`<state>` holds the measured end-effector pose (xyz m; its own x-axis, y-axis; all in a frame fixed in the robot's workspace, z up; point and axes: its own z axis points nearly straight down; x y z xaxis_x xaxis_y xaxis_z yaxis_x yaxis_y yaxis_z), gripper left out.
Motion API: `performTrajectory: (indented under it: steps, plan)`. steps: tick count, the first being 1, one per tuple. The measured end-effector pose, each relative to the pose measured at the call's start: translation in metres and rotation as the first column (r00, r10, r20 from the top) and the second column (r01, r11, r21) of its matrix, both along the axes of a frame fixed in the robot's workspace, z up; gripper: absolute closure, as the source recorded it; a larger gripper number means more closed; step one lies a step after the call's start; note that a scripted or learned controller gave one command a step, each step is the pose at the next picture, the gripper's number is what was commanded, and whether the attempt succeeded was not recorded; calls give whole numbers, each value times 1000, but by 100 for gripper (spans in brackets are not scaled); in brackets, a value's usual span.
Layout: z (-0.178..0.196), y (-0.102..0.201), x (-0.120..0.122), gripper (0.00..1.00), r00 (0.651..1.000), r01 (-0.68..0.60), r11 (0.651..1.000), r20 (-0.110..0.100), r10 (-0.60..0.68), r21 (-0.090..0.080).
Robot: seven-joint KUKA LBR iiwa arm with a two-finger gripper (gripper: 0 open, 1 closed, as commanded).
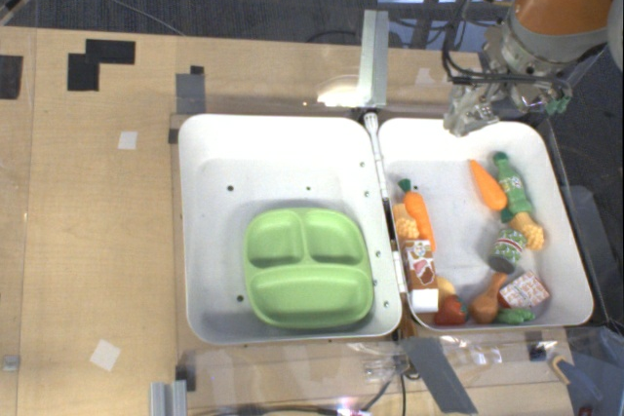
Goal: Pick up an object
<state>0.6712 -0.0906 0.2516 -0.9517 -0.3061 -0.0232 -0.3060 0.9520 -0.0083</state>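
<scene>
Above the right bin's (558,172) far rim, your gripper (471,117) hangs over toys, its grip state impossible to tell.

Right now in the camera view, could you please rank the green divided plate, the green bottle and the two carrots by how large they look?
1. Green divided plate, by far the largest.
2. Green bottle.
3. The two carrots, one by the divider and one beside the bottle, look too alike to rank.

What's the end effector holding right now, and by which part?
Nothing visible in it. The end effector sits above the far rim of the right bin, away from the toys.
</scene>
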Motion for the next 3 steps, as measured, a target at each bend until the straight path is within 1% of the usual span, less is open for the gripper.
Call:
performTrajectory:
  steps: [1, 2, 3]
  plan:
    - [-4, -30, 0, 100, 953, -302, 953, -11, 302, -3]
    - [16, -34, -15, 100, 864, -504, 864, -13, 504, -5]
    - [25, -53, 0, 100, 746, -666, 746, -14, 666, -7]
